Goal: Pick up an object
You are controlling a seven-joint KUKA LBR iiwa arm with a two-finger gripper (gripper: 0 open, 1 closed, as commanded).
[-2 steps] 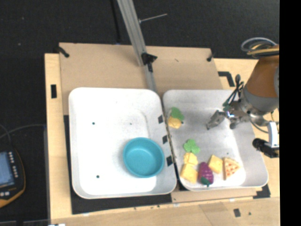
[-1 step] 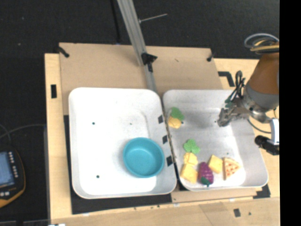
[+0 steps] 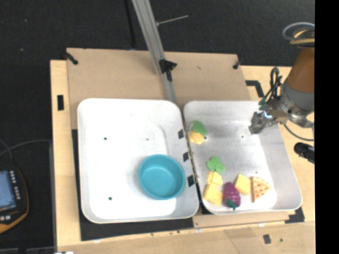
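1. Teal plastic is seen in the left bin (image 3: 106, 120): a bowl (image 3: 161, 176) lies near that bin's front right corner, well apart from the claw, so a long reach across both bins would be needed for it.
2. Along the left wall of the right bin (image 3: 275, 163), a yellow-and-green corn piece (image 3: 197, 133) is placed; a grasp there could be blocked by the wall.
3. Toward the front edge of the right bin, small toy foods are crowded: a green piece (image 3: 215, 164), yellow blocks (image 3: 213, 190), purple grapes (image 3: 231, 194), a cheese cube (image 3: 242, 183) and a pizza slice (image 3: 259, 187). Neighbours could be knocked or two caught together.
4. Near the right bin's back right corner, the claw (image 3: 258, 124) is held over bare floor; nothing is seen gripped, and its opening cannot be told. A close there would likely catch nothing.
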